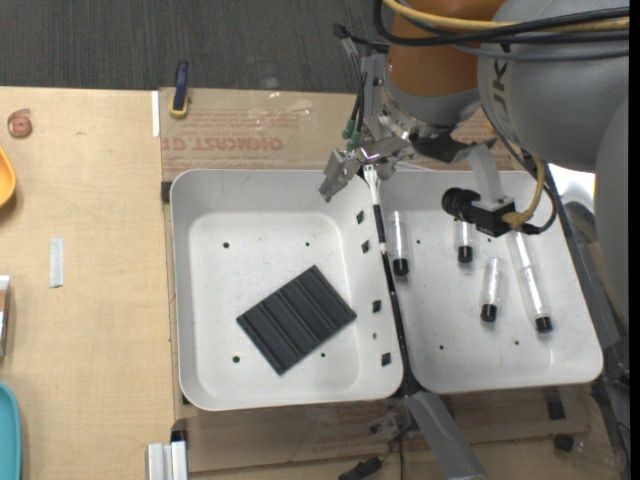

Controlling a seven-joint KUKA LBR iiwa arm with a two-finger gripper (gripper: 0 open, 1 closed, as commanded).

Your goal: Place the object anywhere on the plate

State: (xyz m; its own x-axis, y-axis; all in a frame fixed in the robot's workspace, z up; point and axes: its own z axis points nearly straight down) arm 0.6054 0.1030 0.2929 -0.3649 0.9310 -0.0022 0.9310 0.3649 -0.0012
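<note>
- The gripper [352, 171] hung over the bins' divider; whether its fingers were spread or clenched, I couldn't tell.
- Best drop squarely onto one marker [398, 244], then carry it to the ribbed dark plate [297, 318].

Even bright overhead light, soft shadows, mild glare on white bins [190, 268]; focus sharp.

One fixed cam up high, looking down on the bench at a slant

It sits above the near side and tilts toward the far edge, so the two white bins, the left bin [200, 368] and the right bin [560, 363], fill the middle, with dark floor along the top. It's far enough back to catch the bare bench [80, 198] on the left. The arm [520, 48] looms large at top right, closer to the lens.
</note>
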